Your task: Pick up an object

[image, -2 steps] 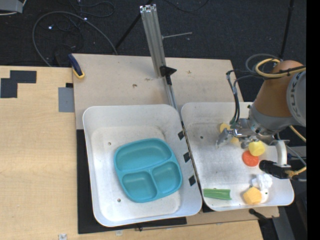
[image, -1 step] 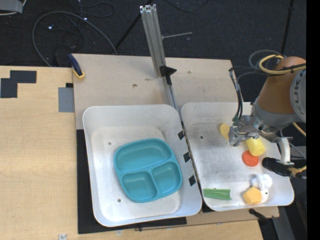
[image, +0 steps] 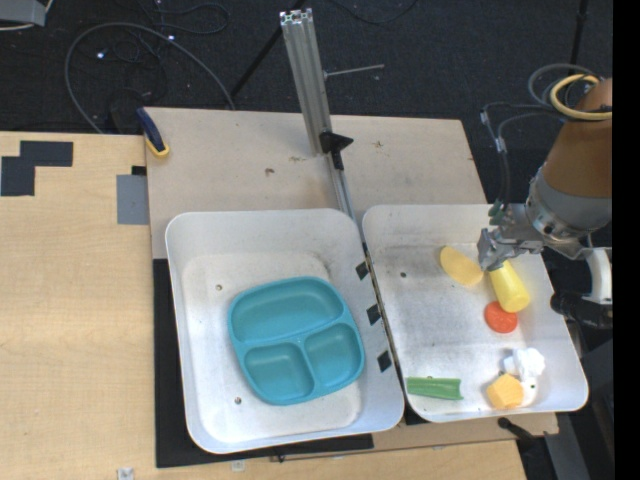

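While the arm (image: 575,173) reaches in from the right, the gripper (image: 497,252) sits low over the right bin (image: 420,298), near its upper right part. Whether anything is clamped I cannot tell; the tips are too small and dark to read against the bin floor. Two yellow pieces flank it: a rounded yellow block (image: 460,266) just to its left, and a yellow cylinder (image: 510,286) just below and to its right, tilted, its upper end very close to the tips, contact unclear. Right below the cylinder lies a small red-orange ball (image: 501,317). Further down from the gripper, near the bin's lower right corner, a white lump (image: 526,361) sits against an orange block (image: 506,391). A flat green strip (image: 433,388) lies well below and left of the gripper, by the bin's lower edge. Far to the gripper's left, the left bin (image: 200,268) holds a teal divided tray (image: 295,339) with three compartments, lying flat.
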`<state>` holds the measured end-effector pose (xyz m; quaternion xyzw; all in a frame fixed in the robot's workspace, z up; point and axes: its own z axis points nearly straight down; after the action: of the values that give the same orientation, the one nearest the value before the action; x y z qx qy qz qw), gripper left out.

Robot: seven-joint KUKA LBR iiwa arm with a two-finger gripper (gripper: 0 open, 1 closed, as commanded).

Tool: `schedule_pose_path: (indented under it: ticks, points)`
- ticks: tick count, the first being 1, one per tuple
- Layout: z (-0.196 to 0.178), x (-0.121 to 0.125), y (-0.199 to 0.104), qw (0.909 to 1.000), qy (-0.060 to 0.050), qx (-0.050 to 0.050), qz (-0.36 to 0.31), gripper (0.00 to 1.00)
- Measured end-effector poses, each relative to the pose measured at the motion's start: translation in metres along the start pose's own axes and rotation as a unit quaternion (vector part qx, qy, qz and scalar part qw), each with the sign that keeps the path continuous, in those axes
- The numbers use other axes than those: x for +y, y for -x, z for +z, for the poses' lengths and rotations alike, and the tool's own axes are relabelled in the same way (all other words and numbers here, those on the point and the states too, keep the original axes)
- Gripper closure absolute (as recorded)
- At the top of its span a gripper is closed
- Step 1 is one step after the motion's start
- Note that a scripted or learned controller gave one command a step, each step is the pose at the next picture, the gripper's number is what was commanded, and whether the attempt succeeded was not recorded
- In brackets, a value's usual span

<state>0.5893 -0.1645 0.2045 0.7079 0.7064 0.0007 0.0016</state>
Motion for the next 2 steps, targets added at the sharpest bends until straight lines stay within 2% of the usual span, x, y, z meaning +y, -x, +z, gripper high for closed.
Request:
schedule_pose_path:
  ticks: [1, 2]
  points:
    - [-0.005, 0.000, 0.001, 1.0000, -0.002, 0.001, 0.000, 1.00]
    - [-0.017, 0.004, -0.052, 1.0000, -0.002, 0.002, -0.003, 1.00]
